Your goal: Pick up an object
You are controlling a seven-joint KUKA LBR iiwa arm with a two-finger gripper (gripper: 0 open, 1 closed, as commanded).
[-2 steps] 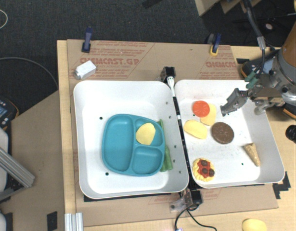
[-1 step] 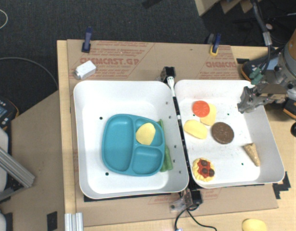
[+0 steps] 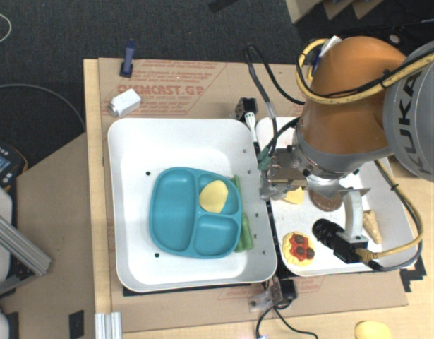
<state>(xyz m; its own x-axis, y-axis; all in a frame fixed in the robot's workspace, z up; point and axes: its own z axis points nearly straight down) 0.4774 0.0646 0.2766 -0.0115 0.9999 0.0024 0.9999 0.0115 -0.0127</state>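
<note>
Arm hangs over the right bin, right of centre; gripper points down by that bin's left wall, claw state: cannot tell. Under it, a yellow piece and a brown thing. Toy pizza at the bin's lower left. Left bin holds a teal tray with a yellow chip inside.
</note>
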